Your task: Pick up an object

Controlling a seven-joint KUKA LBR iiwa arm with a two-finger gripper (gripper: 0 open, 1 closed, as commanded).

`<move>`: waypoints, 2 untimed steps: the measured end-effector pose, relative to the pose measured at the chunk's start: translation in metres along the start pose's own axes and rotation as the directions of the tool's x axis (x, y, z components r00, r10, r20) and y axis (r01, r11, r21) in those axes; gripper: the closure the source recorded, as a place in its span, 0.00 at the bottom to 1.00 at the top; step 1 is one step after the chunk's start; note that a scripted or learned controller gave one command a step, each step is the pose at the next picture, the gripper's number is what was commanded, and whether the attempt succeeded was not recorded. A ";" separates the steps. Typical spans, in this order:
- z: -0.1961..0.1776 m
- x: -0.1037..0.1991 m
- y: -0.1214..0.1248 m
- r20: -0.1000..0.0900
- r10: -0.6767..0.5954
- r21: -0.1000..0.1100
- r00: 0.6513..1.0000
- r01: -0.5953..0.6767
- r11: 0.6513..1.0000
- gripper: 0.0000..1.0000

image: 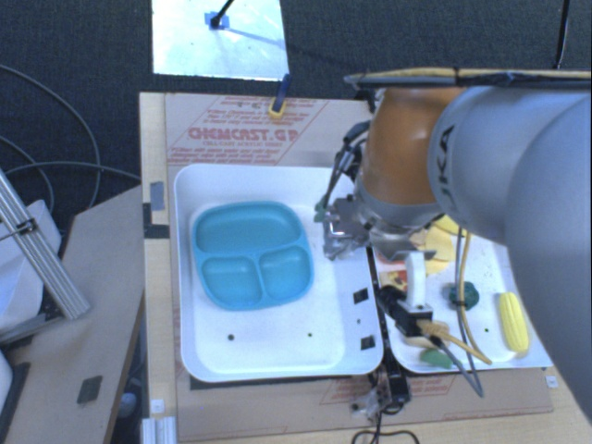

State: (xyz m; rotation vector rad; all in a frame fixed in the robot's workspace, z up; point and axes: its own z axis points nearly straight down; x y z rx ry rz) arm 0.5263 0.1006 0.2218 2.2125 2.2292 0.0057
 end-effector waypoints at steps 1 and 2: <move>-0.011 0.000 0.001 -0.001 -0.004 -0.002 1.000 0.004 1.000 1.00; -0.017 -0.067 -0.041 0.004 0.014 0.003 1.000 -0.014 1.000 1.00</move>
